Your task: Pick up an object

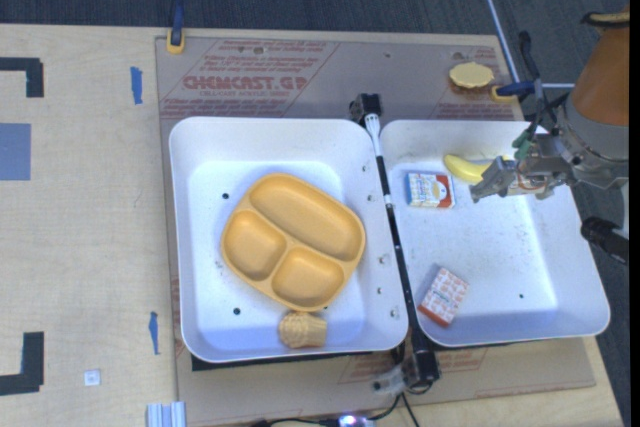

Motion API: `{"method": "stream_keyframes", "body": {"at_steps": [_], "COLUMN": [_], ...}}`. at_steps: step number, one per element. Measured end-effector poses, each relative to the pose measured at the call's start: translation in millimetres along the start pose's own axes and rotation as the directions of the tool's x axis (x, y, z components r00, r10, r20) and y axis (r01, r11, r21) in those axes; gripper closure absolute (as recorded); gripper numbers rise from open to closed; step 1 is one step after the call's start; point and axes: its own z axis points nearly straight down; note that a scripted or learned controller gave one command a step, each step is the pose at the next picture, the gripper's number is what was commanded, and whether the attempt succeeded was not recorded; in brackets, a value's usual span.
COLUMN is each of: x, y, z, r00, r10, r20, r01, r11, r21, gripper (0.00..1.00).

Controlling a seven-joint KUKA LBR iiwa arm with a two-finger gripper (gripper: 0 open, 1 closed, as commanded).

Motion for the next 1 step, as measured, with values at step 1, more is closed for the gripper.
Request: {"method": "stream_keyframes", "body": {"at_steps": [1], "x": [23.4], "y": [5.3], "z": [128.4], "r00": [1.000], "r10": [0.000], "r20": [0.000], "r01": [0.000], "r11": [1.000], "r21": [-0.001], "gripper": [0.00]}}
